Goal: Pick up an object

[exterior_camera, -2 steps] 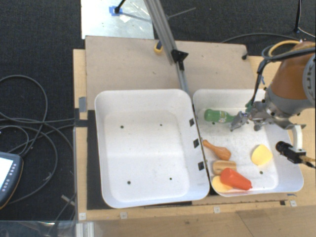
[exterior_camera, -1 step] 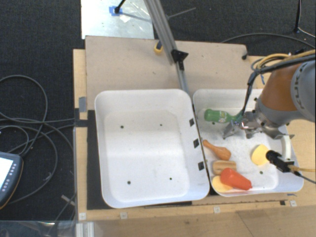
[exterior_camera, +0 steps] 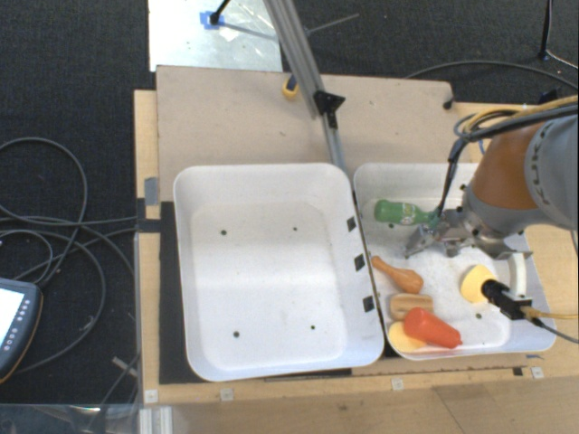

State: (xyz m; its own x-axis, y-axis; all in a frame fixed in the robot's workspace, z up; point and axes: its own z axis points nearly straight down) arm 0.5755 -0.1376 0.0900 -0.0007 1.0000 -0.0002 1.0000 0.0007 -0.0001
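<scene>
The arm reaches in from the right over the right-hand bin, its end effector low over the bin floor, just beside a green bottle lying on its side near the bin's far wall. Whether the end effector is apart or together cannot be told. Nothing shows between its tips. Nearer the front of the same bin lie an orange carrot-shaped piece, a tan bun-like piece, a red piece overlapping a yellow one, and a yellow round piece beside the wrist. The left-hand bin sits alongside on the desk. No writing on any item is legible.
</scene>
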